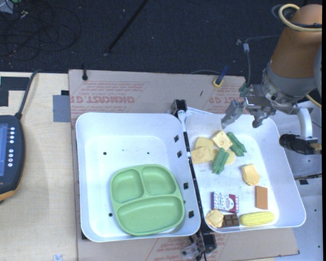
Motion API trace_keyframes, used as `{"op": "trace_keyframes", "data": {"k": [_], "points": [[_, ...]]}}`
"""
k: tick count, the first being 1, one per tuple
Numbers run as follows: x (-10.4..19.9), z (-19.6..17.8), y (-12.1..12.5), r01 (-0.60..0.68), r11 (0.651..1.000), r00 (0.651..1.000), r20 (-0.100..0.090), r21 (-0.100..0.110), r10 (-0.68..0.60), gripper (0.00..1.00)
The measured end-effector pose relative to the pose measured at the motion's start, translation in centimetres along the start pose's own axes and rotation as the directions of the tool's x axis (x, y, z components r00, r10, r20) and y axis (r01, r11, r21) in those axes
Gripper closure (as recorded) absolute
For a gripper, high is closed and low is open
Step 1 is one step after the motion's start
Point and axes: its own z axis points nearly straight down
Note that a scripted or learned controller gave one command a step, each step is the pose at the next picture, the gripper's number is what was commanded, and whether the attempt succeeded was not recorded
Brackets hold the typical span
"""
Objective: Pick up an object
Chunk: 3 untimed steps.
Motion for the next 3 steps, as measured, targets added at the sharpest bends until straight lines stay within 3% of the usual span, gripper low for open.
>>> {"op": "trace_keyframes", "data": {"k": [1, 2, 3], "points": [[-3.6, 15.6, -3.9, -0.003, 1.000, 1.000, -0.001, 0.015, 0.003, 0.00], [-3.4, 18.6, 0.9, -0.002, 1.000, 1.000, 0.000, -0.001, 0.002, 0.00], [-3.4, 19.6, -1.5, -0.001, 1.000, 1.000, 0.000, -0.003, 0.001, 0.00]]}}
